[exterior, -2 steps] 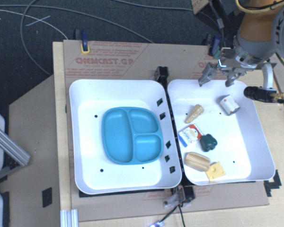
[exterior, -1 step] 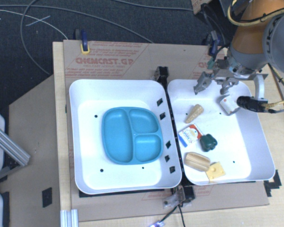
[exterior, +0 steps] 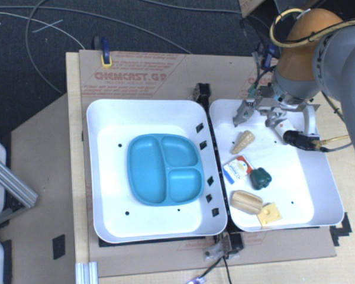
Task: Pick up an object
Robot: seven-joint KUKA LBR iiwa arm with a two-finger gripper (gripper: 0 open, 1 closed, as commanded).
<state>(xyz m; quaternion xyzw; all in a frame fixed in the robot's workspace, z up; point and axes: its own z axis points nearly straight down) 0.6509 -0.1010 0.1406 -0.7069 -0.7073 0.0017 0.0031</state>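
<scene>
A yellow cheese wedge point(exterior: 270, 213) sits at the near edge of the right bin point(exterior: 310, 176), touching a tan bread roll point(exterior: 246, 202). Just behind them are a dark green pepper point(exterior: 260, 178) and a small card point(exterior: 237, 169). A tan cone point(exterior: 244, 141) lies further back. The tool point(exterior: 258, 113) hangs over the back of this bin, its two fingers spread wide with nothing between them. The left bin point(exterior: 106, 158) holds a blue plate point(exterior: 165, 168) with three parts.
</scene>
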